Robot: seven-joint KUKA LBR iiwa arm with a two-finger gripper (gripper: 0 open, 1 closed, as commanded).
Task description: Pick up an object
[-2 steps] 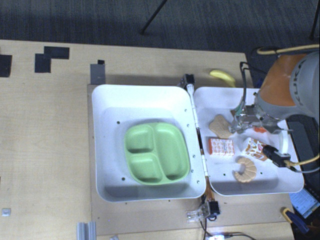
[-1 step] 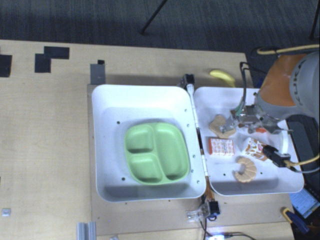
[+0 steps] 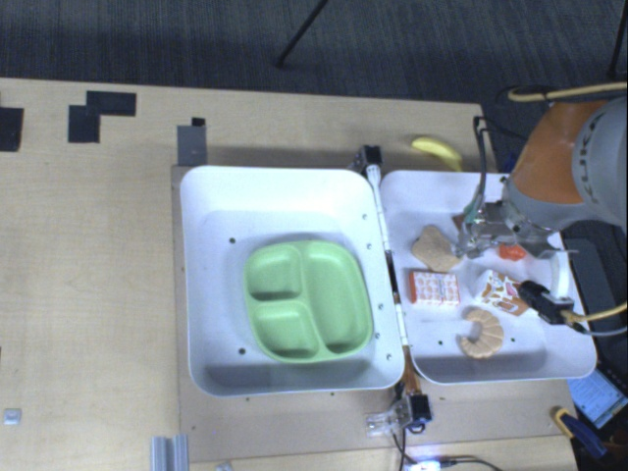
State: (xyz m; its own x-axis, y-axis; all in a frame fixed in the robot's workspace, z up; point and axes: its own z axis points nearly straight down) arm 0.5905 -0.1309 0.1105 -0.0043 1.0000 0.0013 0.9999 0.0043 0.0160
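Low over the right bin [image 3: 549,361] hangs the end effector [image 3: 475,235], a small metallic part below the grey arm [image 3: 589,170] with its orange band; whether it is wide or narrow cannot be told from this view, and nothing is seen between its tips. It is just beside a tan, flat, rounded piece like a slice of bread [image 3: 435,249], at the upper left of this bin. Near it lie a square red and white packet [image 3: 434,287], a small orange-red object [image 3: 511,253], a white and orange printed packet [image 3: 502,293] and a curved, ridged pastry like a croissant [image 3: 483,333]. Both bins are shallow, white and smooth, with rounded corners. The left bin [image 3: 211,292] carries a pale green tray [image 3: 307,300] of matte plastic with three compartments. The desk [image 3: 88,292] is light wood with black tape marks near its far edge, and behind it is a dark carpet floor [image 3: 147,18]. A yellow banana [image 3: 438,151] lies on the desk just behind the right bin. Cables [image 3: 579,317] pass over the right side of this bin.
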